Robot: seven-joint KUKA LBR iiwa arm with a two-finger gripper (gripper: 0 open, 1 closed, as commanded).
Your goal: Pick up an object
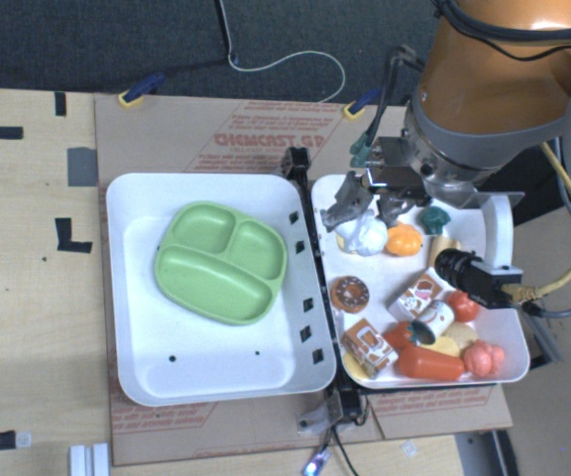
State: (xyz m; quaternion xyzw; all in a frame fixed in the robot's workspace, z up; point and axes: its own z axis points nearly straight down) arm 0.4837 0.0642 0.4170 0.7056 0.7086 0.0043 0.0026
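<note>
The arm comes in from the right of the frame, and its hand (363, 209) is down in the upper left corner of the right bin (516, 296), right over a small white toy (369, 238). Whether the hand is apart, together or clamped on something, one cannot tell; the metal parts there blur together. An orange ball (403, 241) sits just beside the white toy, with a teal piece (434, 216) above it. Lower in the bin lie a donut (349, 294), a small printed box (369, 345), a red sausage (429, 364) and a pink piece (485, 357), packed close. The left bin (127, 266) carries a green divided plate (221, 262).

To do this well, the hand probably wants to settle squarely on the white toy, clear of the bin wall and the orange ball, close firmly, then lift straight up so the neighbours stay put. The crowding near the wall looks like the main risk.

Red print runs across the cardboard (256, 137) under the bins, upside down and too blurred to read with confidence. The small box has a pattern, no legible words.
</note>
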